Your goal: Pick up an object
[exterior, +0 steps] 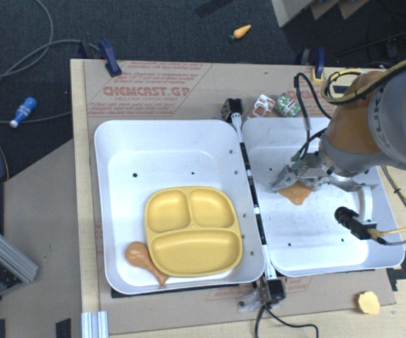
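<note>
Robot gripper (292,180) low in the right bin (330,255), its metal tips at the edge of a small orange object (296,193), apparently to grasp it; finger spread cannot be told. Left bin (118,153) holds a yellow divided plate (192,231) and toy drumstick (141,256)

This is a robotics lab or test cell, not a home: a grey industrial arm (393,118) with an orange band reaches over a tabletop (154,90) topped with a printed cardboard sheet held by blue clamps (109,57). Two white bins (118,160) sit side by side, and loose cables (20,27) trail across dark carpet beside aluminium framing (5,252)
</note>
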